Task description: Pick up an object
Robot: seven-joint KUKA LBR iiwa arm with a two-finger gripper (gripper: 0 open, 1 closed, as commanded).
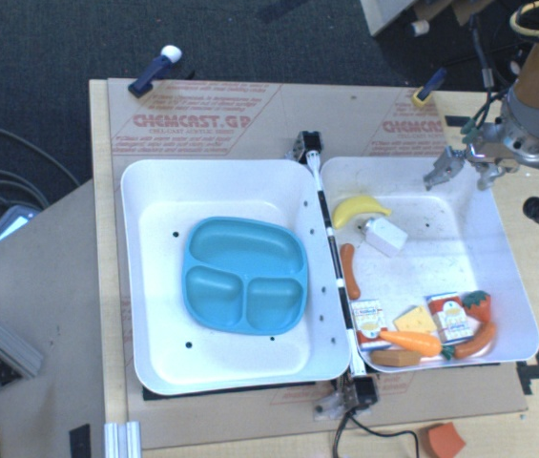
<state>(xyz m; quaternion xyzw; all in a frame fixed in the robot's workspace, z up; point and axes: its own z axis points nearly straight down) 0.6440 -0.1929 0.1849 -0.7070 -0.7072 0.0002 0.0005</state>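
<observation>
The right bin [498,246] holds a yellow banana [356,209] by its left wall, with a white block [384,235] touching it. Below them lies a thin red sausage [348,270]. In the near corner are an orange carrot [410,343], a cheese wedge [420,319], two small cartons [453,319] and a curved sausage [480,338]. My gripper [462,171] hangs over the bin's far right corner, open, with nothing between its fingers [438,173]. It is well right of the banana.
The left bin [150,256] holds a blue divided plate [245,275]. A black clamp [308,145] sits where the two bins meet at the far side. A blue-handled tool [153,72] lies on the board's far left corner.
</observation>
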